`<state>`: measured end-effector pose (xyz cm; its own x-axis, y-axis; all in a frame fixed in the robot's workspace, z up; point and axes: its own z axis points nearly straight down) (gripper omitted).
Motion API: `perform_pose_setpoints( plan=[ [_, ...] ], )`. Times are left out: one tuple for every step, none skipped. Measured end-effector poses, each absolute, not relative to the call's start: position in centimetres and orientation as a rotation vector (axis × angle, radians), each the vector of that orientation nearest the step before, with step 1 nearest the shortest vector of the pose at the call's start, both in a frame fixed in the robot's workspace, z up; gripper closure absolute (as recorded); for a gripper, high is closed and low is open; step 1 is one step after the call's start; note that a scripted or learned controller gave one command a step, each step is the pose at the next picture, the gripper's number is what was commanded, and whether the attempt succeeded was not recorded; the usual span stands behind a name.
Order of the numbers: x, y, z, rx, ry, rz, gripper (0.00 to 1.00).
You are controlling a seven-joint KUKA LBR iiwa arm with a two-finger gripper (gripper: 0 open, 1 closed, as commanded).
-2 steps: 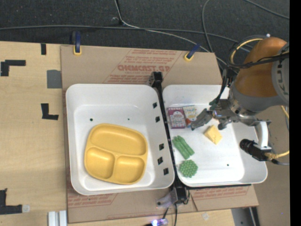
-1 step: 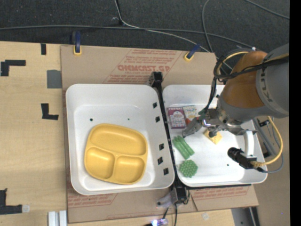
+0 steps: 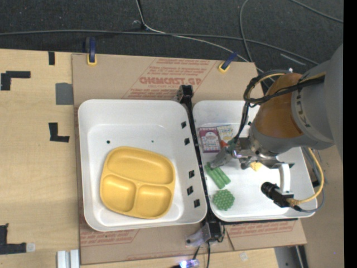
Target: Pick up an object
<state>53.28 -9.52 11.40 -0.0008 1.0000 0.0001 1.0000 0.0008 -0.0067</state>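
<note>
Cardboard-topped desk (image 3: 145, 77) with two white bins side by side, the arm low over the right one.

Whether the hand (image 3: 237, 152) is spread or pressed together cannot be told; nothing shows between its tips. Just below and left of it lies a green block (image 3: 218, 177), with a green knobbly ball (image 3: 223, 199) further below and a small printed card (image 3: 209, 139) up-left, all in the right bin (image 3: 251, 214). Well left, the left bin (image 3: 134, 113) holds a yellow divided tray (image 3: 137, 181).

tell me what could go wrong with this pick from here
The tool sits low in the right bin, among crowded items: the green block, the green ball and the small cards. It may nudge them aside or catch two. The ball could roll away. The loose cable might snag.
</note>
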Motion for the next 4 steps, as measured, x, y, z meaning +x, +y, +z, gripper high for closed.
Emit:
perform_pose_setpoints(
  plan=[
    [53.3, -9.5, 8.3, -2.220, -2.222, 0.003, 0.00],
    [53.3, -9.5, 9.5, -2.222, -2.224, 0.001, 1.00],
    [54.3, -9.5, 15.4, -2.222, -2.225, -0.003, 1.00],
    [54.9, -8.6, 20.2, -2.221, -2.226, -0.004, 1.00]
  ],
)
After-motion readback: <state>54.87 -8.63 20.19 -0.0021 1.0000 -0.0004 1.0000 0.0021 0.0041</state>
